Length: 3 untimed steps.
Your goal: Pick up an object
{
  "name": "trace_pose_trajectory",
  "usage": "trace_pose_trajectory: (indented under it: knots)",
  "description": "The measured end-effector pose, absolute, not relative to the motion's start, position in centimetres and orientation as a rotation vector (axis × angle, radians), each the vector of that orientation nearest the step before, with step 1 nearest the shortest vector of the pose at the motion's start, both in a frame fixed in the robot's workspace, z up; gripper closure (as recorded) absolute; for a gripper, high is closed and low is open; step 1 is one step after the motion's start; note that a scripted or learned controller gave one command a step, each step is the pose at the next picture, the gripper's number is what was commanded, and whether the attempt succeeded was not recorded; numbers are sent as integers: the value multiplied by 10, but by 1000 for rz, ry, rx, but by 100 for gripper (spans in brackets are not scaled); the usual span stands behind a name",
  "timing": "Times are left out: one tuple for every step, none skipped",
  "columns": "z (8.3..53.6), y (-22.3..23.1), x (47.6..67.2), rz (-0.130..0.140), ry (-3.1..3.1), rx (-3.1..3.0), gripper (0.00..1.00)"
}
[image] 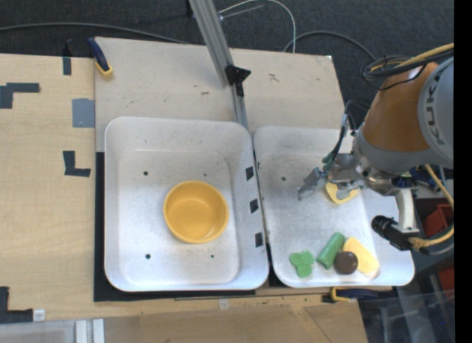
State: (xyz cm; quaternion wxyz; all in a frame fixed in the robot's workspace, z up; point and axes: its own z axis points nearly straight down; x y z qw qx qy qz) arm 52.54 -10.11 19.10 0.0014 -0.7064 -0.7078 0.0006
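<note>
My gripper hangs over the middle of the right bin, its jaws spread open with nothing between them. One grey finger points down-left. A small yellow object lies just right of the gripper, partly hidden under the wrist. At the bin's front edge sit a green leafy piece, a green cylinder, a brown ball and a yellow piece, close together. A yellow bowl stands in the left bin.
A slanted metal pole rises from the back, above the ridge between the bins. Cables run behind the right bin and around the arm's wrist on the right. A yellow-blue clamp sits at the board's back left corner.
</note>
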Motion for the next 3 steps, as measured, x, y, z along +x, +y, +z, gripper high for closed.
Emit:
trace_pose_trajectory:
  knots:
    - [191,-101,525,2,-2221,-2218,0]
    - [128,-102,529,8,-2218,-2215,0]
    - [89,-102,529,2,-2222,-2220,0]
